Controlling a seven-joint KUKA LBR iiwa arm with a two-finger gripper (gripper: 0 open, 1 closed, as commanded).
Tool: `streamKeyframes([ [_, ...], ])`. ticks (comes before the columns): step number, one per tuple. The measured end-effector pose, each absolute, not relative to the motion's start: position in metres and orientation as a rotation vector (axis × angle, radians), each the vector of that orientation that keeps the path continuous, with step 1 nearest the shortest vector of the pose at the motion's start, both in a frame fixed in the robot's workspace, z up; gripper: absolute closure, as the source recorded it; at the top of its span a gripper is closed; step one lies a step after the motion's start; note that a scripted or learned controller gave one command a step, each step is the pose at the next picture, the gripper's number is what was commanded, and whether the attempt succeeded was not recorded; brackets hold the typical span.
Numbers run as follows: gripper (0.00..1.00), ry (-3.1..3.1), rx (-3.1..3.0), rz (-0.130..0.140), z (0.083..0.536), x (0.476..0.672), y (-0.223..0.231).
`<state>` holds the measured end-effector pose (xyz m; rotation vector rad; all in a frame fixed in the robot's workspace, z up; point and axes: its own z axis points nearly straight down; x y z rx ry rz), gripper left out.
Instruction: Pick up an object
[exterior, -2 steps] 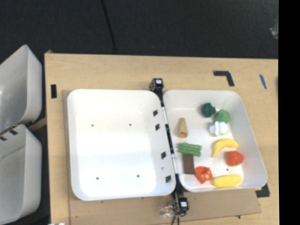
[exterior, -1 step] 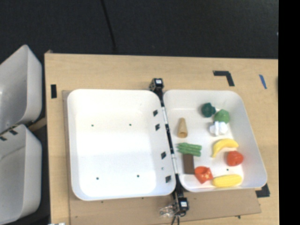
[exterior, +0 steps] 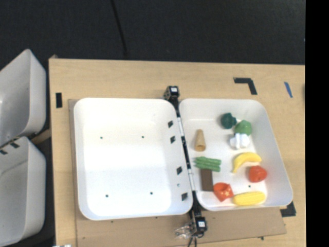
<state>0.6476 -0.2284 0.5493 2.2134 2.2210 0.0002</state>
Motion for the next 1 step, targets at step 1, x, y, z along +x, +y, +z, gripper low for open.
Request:
streamKeyframes([
  [1,1.0,2.229,2.234,-0.013,0.3474,0.5822,-0.2288],
])
